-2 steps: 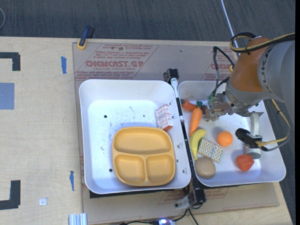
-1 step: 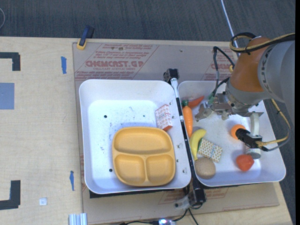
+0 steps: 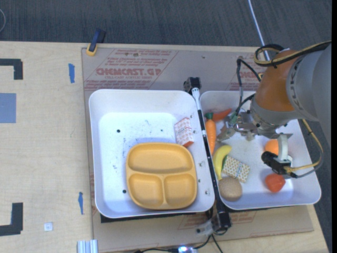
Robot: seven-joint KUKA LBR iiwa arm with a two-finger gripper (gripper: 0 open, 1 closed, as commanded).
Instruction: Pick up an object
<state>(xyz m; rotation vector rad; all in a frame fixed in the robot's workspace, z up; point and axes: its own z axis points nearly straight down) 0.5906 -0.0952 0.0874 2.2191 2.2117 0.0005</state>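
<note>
The bench (image 3: 42, 141) is pale wood, with a brown board (image 3: 131, 70) printed in red letters lying across it. Two shallow white bins rest side by side on that board, the left bin (image 3: 100, 157) touching the right bin (image 3: 310, 188) along their shared edge. Blue tape strips (image 3: 71, 73) and black corner marks (image 3: 15, 67) sit on the bare wood to the left.

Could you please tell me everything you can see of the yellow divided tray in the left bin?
The yellow divided tray looks like matte plastic, rounded at the corners, with one long compartment at the far side and two smaller ones nearer the camera. It lies flat and upright on the floor of the left bin, toward its near right corner. Nothing lies in it.
</note>
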